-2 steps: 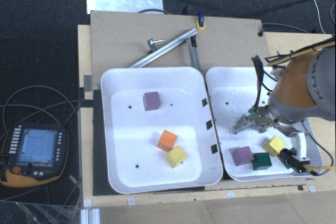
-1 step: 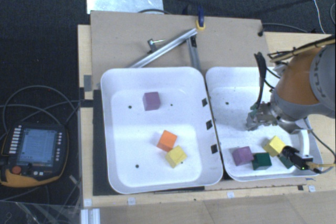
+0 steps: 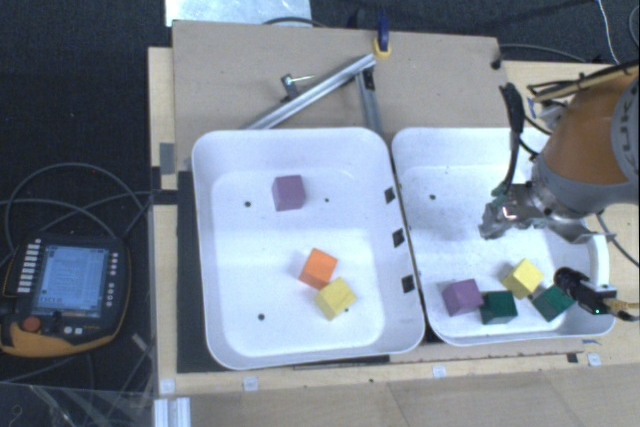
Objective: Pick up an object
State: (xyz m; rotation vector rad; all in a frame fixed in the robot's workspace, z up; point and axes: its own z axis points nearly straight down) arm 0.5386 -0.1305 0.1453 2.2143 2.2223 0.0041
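- Two shallow white plastic bins, glossy, with rounded corners, side by side across the middle of the frame: left bin (image 3: 215, 215), right bin (image 3: 440, 155).
- In the left bin, three small matte cubes: purple cube (image 3: 288, 192) toward the upper middle; orange cube (image 3: 318, 267) lower down, with yellow cube (image 3: 336, 298) just below and right of it, corners nearly touching.
- In the right bin, along the lower edge, four small blocks in a loose row: purple block (image 3: 462, 295), dark green block (image 3: 497, 306) touching it on the right, yellow block (image 3: 522, 278) slightly higher, second green block (image 3: 552, 301) furthest right.
- Gripper (image 3: 497, 218) at centre right of the frame, over the bare floor of the right bin, above and apart from the row of blocks; metallic and small, blurred; cannot tell whether apart or together; nothing visibly clamped.
- Arm (image 3: 600, 145) bulky, smooth, orange-brown and grey, entering from the right edge.
- Flat brown board (image 3: 430, 75) beneath the bins; metal rod (image 3: 310, 95) lying diagonally across it at upper centre.
- Pendant (image 3: 65, 290) with lit screen at lower left, on dark carpet, with looping cables.
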